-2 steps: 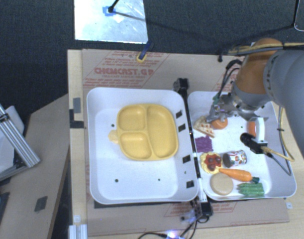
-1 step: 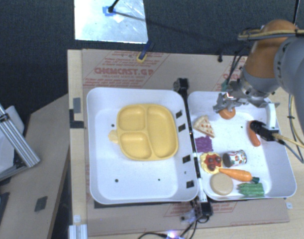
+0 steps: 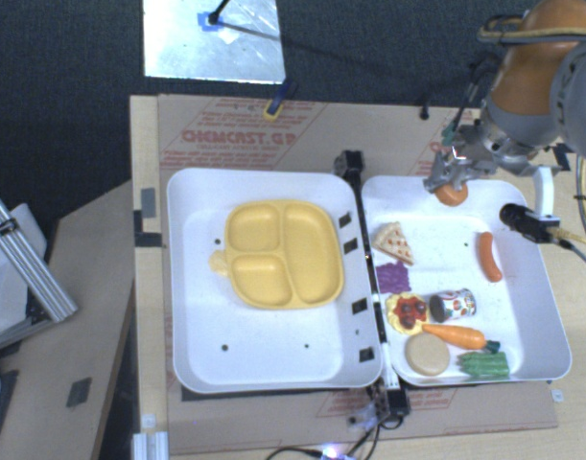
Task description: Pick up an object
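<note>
My gripper (image 3: 452,182) hangs over the back edge of the right bin (image 3: 537,300), near its far left corner. A small round orange fruit (image 3: 453,196) sits between its fingertips, its top covered by them, and the gripper is shut on it. Further forward in the same bin lie a pizza slice (image 3: 395,242), a red sausage (image 3: 488,257), a purple piece (image 3: 393,277), a small can (image 3: 453,305), a carrot (image 3: 454,334), a beige round disc (image 3: 427,355) and a green piece (image 3: 484,363).
The left bin (image 3: 197,333) holds a yellow divided plate (image 3: 278,254). A black divider (image 3: 364,247) runs between the two bins. The arm and a black cable fitting (image 3: 525,220) overhang the right bin's back right corner. A shiny sheet (image 3: 214,27) lies behind the bench.
</note>
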`<state>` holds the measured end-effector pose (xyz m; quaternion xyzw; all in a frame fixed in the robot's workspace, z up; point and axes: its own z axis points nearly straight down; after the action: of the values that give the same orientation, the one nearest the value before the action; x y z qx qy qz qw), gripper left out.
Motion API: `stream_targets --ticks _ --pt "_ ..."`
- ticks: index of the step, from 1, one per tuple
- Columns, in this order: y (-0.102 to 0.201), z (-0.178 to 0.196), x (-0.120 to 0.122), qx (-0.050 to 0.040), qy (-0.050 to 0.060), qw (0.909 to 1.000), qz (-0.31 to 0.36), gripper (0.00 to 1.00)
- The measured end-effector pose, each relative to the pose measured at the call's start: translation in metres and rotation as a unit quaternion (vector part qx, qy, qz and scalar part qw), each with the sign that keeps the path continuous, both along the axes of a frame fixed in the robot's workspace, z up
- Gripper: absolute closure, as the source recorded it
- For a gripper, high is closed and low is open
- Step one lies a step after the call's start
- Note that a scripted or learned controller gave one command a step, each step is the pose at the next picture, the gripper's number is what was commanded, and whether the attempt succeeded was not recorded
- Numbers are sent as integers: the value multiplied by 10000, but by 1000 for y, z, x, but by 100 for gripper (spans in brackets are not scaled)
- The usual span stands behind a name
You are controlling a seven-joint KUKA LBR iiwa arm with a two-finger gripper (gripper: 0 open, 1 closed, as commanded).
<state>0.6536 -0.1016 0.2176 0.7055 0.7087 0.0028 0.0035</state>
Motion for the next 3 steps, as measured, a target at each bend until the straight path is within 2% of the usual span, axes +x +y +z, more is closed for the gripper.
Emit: stream_targets --ticks 1,2,3 --pt "0 8 1 4 25 10000 0 100" --pt "44 8 -25 14 41 10000 16 100" --pt "83 -2 -62 15 54 10000 18 100"
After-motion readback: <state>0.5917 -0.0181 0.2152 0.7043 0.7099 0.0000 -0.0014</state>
